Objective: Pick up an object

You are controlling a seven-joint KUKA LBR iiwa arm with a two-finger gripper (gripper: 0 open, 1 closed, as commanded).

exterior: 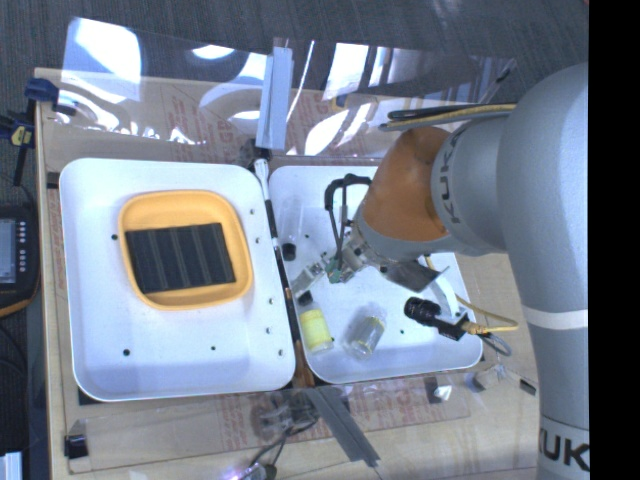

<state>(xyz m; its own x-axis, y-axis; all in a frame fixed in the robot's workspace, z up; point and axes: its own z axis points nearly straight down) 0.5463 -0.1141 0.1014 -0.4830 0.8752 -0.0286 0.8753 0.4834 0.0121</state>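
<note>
Grey arm [520,188] reaching down into the right bin [400,366], claw [338,268] low near that bin's left wall; open or closed, cannot tell. Left of the claw, in the other bin [90,358]: yellow tray [180,208]. Just below the claw: clear cup [364,332], yellow cylinder [316,330].

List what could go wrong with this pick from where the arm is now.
1. The gripper sits low in the right bin, close to the divider between bins; a slight drift could likely strike the wall.
2. The yellow cylinder and the clear object lie close together, so a grab for one may nudge the other away.
3. The arm's bulk hides much of the bin, so a failed grasp might go unnoticed.
</note>
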